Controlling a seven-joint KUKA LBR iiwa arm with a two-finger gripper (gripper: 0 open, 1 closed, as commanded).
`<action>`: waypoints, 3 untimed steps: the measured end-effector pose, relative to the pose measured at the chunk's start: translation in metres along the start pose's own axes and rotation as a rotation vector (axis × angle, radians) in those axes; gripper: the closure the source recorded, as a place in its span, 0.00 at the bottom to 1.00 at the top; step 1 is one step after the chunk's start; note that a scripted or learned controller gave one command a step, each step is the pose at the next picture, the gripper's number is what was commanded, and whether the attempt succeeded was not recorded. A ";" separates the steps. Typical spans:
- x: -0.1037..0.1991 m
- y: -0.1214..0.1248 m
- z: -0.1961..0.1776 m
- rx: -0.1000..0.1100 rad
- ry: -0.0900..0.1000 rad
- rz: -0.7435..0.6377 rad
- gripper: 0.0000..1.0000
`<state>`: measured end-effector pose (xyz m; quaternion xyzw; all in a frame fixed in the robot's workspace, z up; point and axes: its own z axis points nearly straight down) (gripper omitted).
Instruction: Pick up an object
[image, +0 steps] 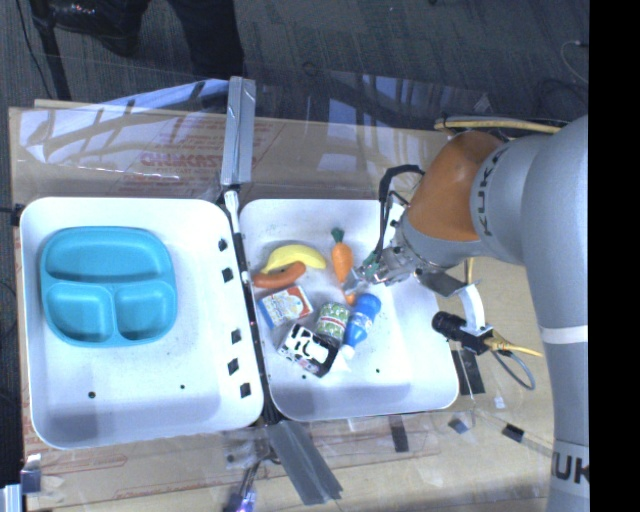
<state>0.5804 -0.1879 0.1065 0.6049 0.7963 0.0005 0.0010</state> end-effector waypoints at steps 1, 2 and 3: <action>0.000 0.000 0.000 0.000 0.000 0.000 0.00; 0.000 0.000 0.000 0.000 0.000 0.000 0.00; 0.000 0.000 0.000 0.000 0.000 0.000 0.00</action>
